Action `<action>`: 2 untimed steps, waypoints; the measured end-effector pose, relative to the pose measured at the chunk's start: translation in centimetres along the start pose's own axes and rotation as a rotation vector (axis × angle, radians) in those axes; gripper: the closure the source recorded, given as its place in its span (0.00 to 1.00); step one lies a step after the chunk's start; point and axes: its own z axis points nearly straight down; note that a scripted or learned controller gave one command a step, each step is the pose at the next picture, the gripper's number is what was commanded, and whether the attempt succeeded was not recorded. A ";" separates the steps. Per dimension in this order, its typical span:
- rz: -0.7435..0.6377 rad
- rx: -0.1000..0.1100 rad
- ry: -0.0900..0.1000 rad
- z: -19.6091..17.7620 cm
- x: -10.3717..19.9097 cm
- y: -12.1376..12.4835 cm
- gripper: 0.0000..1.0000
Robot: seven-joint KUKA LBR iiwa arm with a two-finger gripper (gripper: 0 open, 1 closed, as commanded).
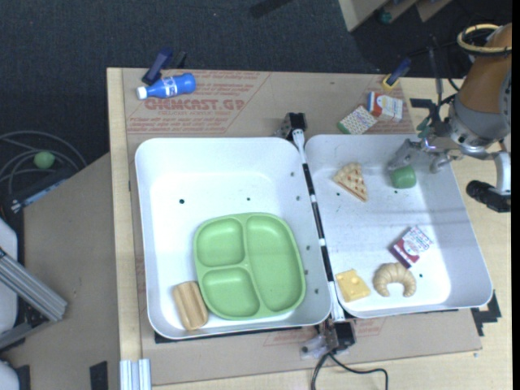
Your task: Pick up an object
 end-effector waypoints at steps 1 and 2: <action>0.001 0.000 -0.002 3.0 1.7 0.9 0.00; 0.000 -0.004 -0.005 1.9 1.7 1.0 1.00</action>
